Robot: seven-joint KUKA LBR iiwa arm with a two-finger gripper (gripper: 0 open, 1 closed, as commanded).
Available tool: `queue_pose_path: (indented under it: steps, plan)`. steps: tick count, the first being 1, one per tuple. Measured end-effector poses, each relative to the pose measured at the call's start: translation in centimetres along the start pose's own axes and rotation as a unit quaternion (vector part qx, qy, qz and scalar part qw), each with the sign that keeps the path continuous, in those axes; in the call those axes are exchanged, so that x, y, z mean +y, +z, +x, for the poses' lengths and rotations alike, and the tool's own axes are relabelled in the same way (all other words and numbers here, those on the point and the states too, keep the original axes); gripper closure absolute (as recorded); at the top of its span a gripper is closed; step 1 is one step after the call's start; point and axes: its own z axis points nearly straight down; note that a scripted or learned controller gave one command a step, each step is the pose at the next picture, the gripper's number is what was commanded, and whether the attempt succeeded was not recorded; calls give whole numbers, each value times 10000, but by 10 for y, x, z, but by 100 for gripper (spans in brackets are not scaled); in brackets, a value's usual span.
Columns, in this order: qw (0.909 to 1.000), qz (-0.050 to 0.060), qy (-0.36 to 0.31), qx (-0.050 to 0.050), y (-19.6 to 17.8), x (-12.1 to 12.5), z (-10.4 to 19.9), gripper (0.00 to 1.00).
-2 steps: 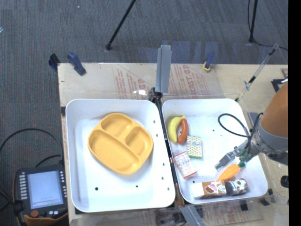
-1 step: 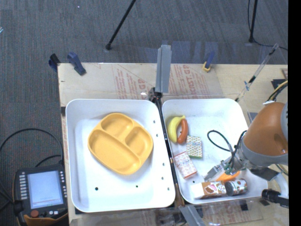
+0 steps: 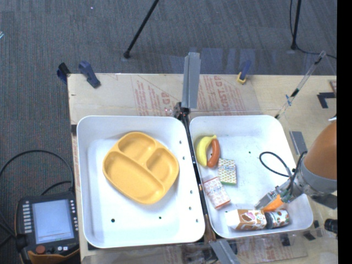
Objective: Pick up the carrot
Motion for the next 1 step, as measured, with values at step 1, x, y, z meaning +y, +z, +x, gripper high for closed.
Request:
queue_pose_path:
  steps: [1]
  plan:
    - [9964,8,850,8,1,0,1,0]
